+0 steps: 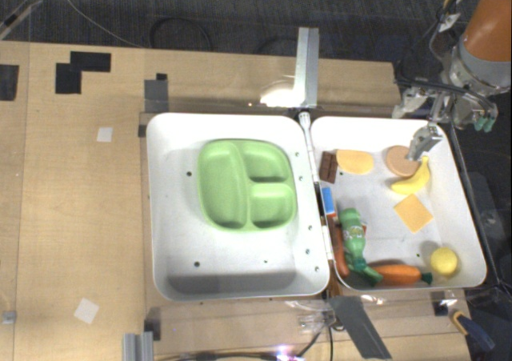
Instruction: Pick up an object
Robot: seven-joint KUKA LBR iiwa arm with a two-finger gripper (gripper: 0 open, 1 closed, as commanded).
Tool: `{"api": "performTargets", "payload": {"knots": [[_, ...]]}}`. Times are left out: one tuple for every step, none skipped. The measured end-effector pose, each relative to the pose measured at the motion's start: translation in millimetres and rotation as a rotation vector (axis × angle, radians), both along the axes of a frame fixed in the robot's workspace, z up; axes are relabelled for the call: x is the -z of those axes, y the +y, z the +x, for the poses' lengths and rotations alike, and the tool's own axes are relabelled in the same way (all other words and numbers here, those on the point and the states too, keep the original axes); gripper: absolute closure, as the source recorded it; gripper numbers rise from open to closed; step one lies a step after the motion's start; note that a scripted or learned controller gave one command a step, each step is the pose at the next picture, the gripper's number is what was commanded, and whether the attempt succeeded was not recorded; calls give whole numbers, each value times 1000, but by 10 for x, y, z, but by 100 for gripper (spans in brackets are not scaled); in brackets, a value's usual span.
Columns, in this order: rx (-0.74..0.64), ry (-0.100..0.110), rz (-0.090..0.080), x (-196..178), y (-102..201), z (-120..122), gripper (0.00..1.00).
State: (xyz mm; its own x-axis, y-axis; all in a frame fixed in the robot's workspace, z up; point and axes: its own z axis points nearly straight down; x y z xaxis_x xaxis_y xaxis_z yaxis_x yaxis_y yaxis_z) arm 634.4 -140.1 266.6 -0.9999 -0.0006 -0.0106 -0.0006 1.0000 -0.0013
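Camera view: banana [410, 181] lengthwise left-to-right, ends upturned

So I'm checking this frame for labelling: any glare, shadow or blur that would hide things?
Camera view: a bright glare patch on the bench behind the bins; soft shadow along the left bin near wall, under the green tray; the gripper over the right bin looks slightly blurred; the toy food reads clearly.

Green divided tray [244, 184] — in left white bin [172, 215]
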Motion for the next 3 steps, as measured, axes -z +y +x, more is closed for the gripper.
{"api": "performTargets", "payload": {"knots": [[-9, 10, 0, 876, -551, -902, 0], [3, -7, -4, 1762, -604, -635, 0], [27, -3, 0, 1776, -359, -465, 0]]}}
